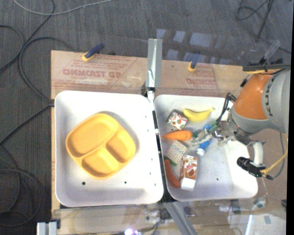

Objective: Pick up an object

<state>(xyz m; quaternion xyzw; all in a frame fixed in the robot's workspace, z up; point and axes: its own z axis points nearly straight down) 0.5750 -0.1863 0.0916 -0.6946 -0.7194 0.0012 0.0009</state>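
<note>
Bench with two white bins: left bin (63, 184) has yellow divided tray (101, 145). Right bin (231, 182) has carton (189, 168), carrot (177, 136), banana (197, 113). Gripper (210, 132) low near carrot; grip state unclear. Nothing lifted yet.

Glossy plastic tray (101, 145) (carton (189, 167) seemingly paper).
</note>
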